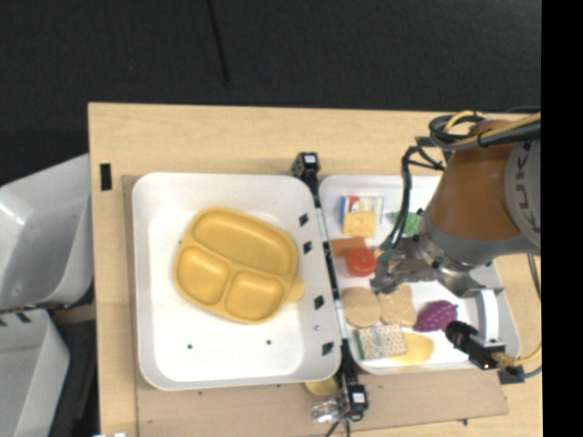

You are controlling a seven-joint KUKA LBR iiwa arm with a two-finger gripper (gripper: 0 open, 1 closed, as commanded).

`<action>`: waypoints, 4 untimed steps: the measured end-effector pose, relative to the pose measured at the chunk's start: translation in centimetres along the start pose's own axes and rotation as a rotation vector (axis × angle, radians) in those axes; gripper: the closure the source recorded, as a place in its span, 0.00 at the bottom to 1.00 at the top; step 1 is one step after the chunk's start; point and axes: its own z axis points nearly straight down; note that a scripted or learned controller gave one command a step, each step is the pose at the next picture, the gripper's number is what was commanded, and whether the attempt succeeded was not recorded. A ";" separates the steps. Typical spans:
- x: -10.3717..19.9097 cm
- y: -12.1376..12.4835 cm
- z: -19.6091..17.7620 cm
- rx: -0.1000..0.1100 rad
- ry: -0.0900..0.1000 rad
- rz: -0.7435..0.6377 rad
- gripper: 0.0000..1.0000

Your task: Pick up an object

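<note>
On inspection, the bench carried two shallow white bins side by side: the left bin (155, 335) held a yellow plastic plate with three compartments (237, 264), and the right bin (510, 335) held a crowd of small items. The grey arm with its orange band (478, 194) reached in from the right and bent down over the right bin, wrist tipped toward the bin's middle. The gripper (393, 276) hung low there, just above the items; whether it was released or clenched could not be told, since the wrist body and cables hid that part, and nothing could be seen held in it. Directly beside it, toward the left, lay a small red round object (362, 261), and just below it lay two tan round biscuit-like pieces (378, 308), touching each other. A purple bunch of toy grapes (435, 315) sat to the lower right, a yellow-and-blue box (362, 215) near the far end, and a speckled flat packet (383, 341) at the near end. In my judgement the red object or the tan pieces were the likeliest target, the red one being compact with no marked long axis, so a short descent slightly leftward would be called for; the crowding raised a risk of catching a neighbour.
</note>
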 end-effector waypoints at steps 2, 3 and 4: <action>15.8 -0.1 -6.7 -0.004 0.002 -0.011 1.00; 12.1 0.0 -19.4 -0.014 -0.001 -0.003 1.00; 12.2 0.0 -19.6 0.001 -0.005 -0.014 1.00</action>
